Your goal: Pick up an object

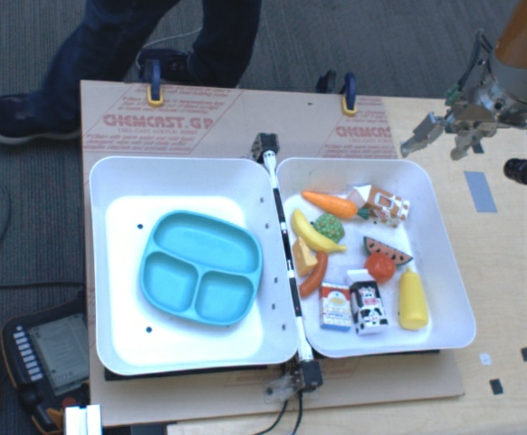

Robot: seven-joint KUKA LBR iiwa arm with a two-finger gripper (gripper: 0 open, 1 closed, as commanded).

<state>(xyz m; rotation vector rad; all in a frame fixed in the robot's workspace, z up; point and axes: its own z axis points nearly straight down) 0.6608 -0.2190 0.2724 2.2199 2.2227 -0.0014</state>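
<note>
The right bin holds toy food: a carrot, a banana, broccoli, a watermelon slice, a tomato, a yellow bottle, a milk carton, a small red and white box, a sausage and an orange patterned carton. My gripper hangs beyond the bin's far right corner, over the bench. It is open, its fingers spread with nothing between them.
A blue divided plate lies in the left bin. A person's legs stand behind the bench. Two clamps hold the board's far edge. Bare benchtop lies to the right of the bins.
</note>
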